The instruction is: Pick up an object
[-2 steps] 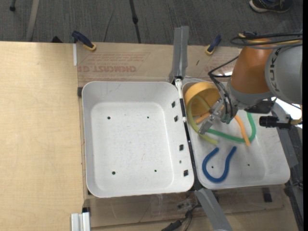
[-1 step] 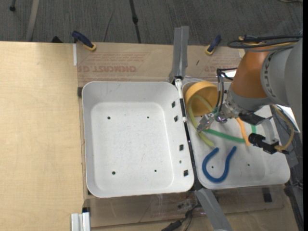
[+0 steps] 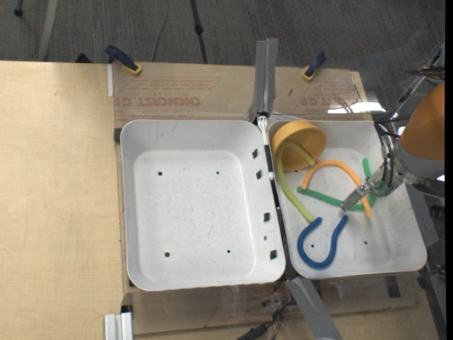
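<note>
Mirrored red lettering, seemingly "CHEMCAST GP", is seen on the cardboard [image 3: 170, 99]; the tool's [image 3: 356, 199] opening cannot be told.

One fixed camera above; looks down aslant on both bins [image 3: 134, 190].

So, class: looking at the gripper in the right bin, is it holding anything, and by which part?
It cannot be told. The gripper sits low among the green stick and orange tube, right at where they cross.

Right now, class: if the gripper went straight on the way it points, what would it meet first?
The gripper points down and left into the right bin. It would probably meet the green strip first, beside the orange strip, though depth is unclear.
</note>
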